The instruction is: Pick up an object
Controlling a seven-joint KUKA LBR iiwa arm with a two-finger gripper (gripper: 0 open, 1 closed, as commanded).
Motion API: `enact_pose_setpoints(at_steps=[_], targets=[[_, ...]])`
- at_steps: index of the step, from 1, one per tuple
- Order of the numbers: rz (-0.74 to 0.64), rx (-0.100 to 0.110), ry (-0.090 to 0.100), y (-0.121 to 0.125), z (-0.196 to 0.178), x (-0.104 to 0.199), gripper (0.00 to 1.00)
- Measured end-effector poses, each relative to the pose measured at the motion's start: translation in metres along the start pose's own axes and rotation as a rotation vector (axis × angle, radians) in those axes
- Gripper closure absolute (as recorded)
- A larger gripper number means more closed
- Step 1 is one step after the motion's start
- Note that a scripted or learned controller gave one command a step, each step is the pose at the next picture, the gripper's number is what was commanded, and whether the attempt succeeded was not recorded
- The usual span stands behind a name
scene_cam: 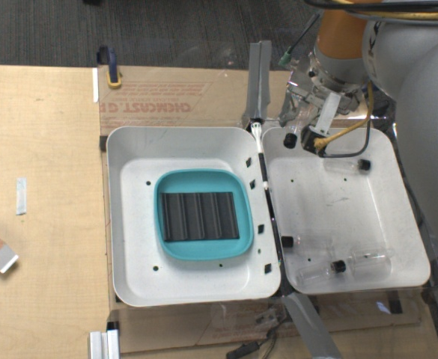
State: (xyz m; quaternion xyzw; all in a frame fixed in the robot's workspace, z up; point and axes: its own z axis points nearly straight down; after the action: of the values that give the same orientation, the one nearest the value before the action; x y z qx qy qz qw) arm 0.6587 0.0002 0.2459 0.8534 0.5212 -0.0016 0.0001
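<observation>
The tool (299, 117) hangs over the upper left corner of the right bin (338, 208), in the upper right of the frame. I cannot tell if it is wide or narrow. 1 teal tray (201, 251) lies in the middle of the left bin (132, 223).

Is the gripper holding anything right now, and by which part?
It cannot be told; the gripper sits at the far edge of the right bin, its grasp hidden.

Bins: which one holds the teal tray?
The bin on the view's left, with the teal tray at its centre; the gripper hangs over the other bin.
</observation>
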Motion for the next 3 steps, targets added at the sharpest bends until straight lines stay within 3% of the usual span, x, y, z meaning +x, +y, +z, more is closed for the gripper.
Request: enact_pose_setpoints(at_steps=[1, 2, 3], targets=[[0.108, 0.003, -0.001, -0.010, 0.006, -0.017, 1.00], [0.154, 0.002, -0.001, -0.015, 0.015, 0.013, 1.00], [0.406, 0.002, -0.001, 0.004, 0.015, -0.009, 1.00]])
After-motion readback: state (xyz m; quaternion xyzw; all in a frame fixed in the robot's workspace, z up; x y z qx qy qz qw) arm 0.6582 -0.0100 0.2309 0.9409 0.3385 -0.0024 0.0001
